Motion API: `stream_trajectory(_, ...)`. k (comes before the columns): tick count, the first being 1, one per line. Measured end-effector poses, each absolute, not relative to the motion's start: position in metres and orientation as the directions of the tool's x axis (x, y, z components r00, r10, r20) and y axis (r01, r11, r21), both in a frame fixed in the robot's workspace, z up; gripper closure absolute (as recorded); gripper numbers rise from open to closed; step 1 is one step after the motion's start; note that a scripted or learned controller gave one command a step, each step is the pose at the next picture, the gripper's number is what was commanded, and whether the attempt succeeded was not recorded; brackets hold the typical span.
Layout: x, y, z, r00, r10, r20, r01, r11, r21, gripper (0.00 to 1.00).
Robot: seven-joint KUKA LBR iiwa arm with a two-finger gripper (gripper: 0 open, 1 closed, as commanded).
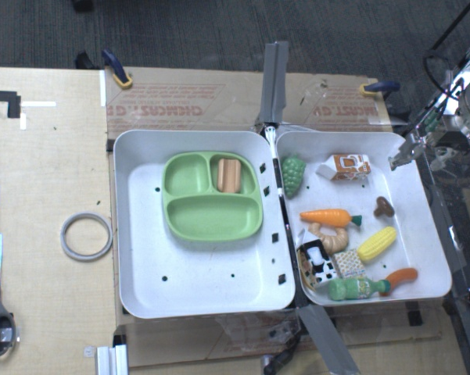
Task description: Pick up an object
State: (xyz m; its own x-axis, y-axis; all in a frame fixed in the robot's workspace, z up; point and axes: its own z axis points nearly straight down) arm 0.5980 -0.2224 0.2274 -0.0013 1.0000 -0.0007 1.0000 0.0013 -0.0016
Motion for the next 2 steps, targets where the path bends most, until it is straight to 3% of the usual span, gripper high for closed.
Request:
stream_trajectory(1,0.605,-0.207,0.229,-0.106,0.994,-0.001,0.994,0.106,-0.002,0.00)
stream_trajectory(2,0.553,-0.164,0.112,-0.184,0.983,0.001,0.983,0.184,-0.002,0.00)
